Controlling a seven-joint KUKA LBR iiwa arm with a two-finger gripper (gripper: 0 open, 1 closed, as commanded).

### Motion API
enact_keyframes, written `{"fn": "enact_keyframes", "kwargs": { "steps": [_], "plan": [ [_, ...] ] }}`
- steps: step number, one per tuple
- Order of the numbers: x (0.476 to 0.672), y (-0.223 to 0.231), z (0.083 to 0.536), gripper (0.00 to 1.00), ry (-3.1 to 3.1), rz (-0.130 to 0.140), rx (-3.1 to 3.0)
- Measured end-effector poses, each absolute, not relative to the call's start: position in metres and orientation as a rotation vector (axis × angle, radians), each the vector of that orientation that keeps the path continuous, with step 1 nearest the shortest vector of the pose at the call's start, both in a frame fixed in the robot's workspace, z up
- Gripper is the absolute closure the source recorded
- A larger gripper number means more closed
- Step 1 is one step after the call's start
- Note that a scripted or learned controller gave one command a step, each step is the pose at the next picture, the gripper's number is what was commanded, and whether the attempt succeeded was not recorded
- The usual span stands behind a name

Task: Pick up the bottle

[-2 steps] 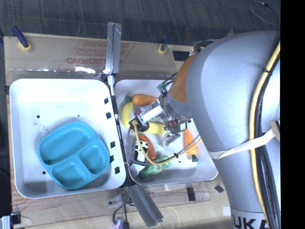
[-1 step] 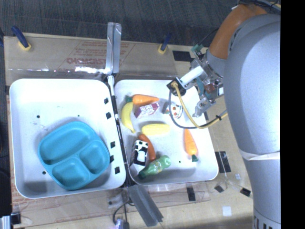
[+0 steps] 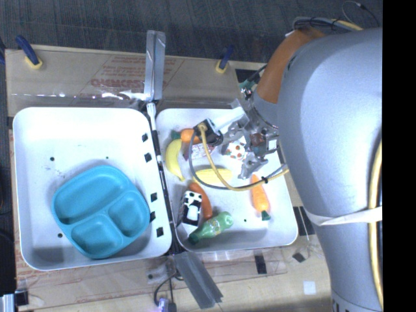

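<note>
So the gripper (image 3: 250,149) was hanging over the upper middle of the right bin (image 3: 283,234), nowhere near done: this looked like the approach step, with the green bottle (image 3: 212,226) not yet touched. Whether the tool was open or closed couldn't be told, since the wrist hardware and a loop of yellow cable (image 3: 221,177) cluttered that spot, and nothing from the bin could be made out in its grip. The bottle lay on its side at the near edge of the right bin, close to the front wall, its cap end touching or just beside a small black-and-white toy (image 3: 192,208) and an orange carrot (image 3: 204,200). Next move probably called for a shift toward the bin's front and a drop down onto the bottle's body. Room was tight on the bottle's left with the toy and the divider wall, better on its right where bare floor showed. A banana (image 3: 173,158) and a second carrot (image 3: 260,199) sat well clear. The left bin (image 3: 26,174) held a blue divided plate (image 3: 101,210).
</note>
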State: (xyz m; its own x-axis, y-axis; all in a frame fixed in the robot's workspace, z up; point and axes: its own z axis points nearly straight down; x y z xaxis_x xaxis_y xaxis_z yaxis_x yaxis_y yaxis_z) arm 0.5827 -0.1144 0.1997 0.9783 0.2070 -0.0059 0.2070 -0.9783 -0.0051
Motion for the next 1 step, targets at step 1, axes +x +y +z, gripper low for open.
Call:
{"fn": "enact_keyframes", "kwargs": {
  "steps": [1],
  "plan": [
    [0.5513, -0.1, 0.092, 0.0, -0.419, 0.01, -3.11]
  ]
}}
